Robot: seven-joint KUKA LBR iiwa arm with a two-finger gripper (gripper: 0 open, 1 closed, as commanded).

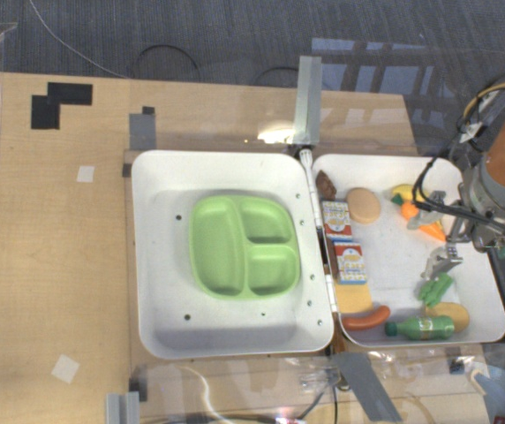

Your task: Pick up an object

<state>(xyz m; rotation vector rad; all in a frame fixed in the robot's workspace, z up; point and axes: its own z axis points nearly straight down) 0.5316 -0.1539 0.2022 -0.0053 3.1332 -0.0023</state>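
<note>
Camera view gives you the gripper (447, 256) low at the right bin's (498, 321) three o'clock, poised over a green toy (436, 289); its opening can't be judged.

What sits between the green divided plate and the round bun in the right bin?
In the camera view, between the green divided plate and the bun come the bins' adjoining rims, then a small red-and-white carton.
</note>
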